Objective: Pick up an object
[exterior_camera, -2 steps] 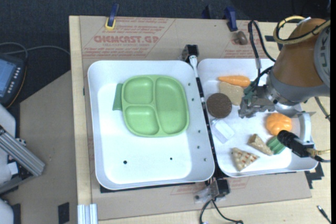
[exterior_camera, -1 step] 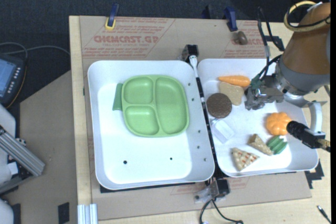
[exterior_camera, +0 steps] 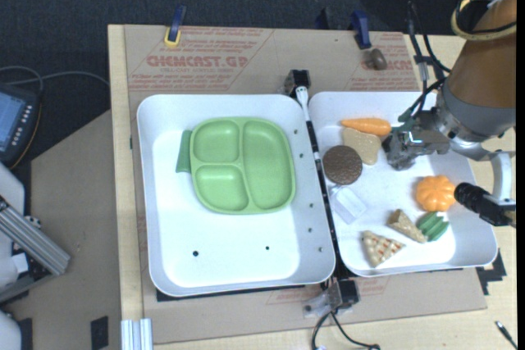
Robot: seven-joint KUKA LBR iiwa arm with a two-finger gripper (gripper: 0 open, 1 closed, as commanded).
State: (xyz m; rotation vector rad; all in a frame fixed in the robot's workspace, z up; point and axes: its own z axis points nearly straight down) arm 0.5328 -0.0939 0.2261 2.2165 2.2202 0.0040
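Camera view, single entry: arm and contents of the right bin (exterior_camera: 472, 254), listed for your next move.

Gripper (exterior_camera: 408, 145): dark, at the upper middle of the right bin, low over the floor. You cannot tell from this angle how far apart it stands, and nothing can be seen held in it.

Carrot (exterior_camera: 367, 126): orange, nearest item. It lies just to the gripper's left and slightly toward the far wall, long axis running left to right across the bin, thick end toward the gripper. Judged the likeliest target; you would want the closing direction set across that axis, not along it.

Beige slab (exterior_camera: 368, 150): just below the carrot, touching or nearly touching it; a close on the carrot may catch it.

Brown disc (exterior_camera: 342, 164): further left, against the slab, near the divider between bins.

Small pumpkin (exterior_camera: 434, 193): orange, near the gripper on the near side, toward you and slightly right.

Green piece (exterior_camera: 432, 225) and tan chunk (exterior_camera: 406, 225): close together below the pumpkin.

Pizza-like wedge (exterior_camera: 380, 246): near the front wall, well apart from the gripper.

Left bin (exterior_camera: 164, 242): holds a green divided plate (exterior_camera: 242, 165); not involved.
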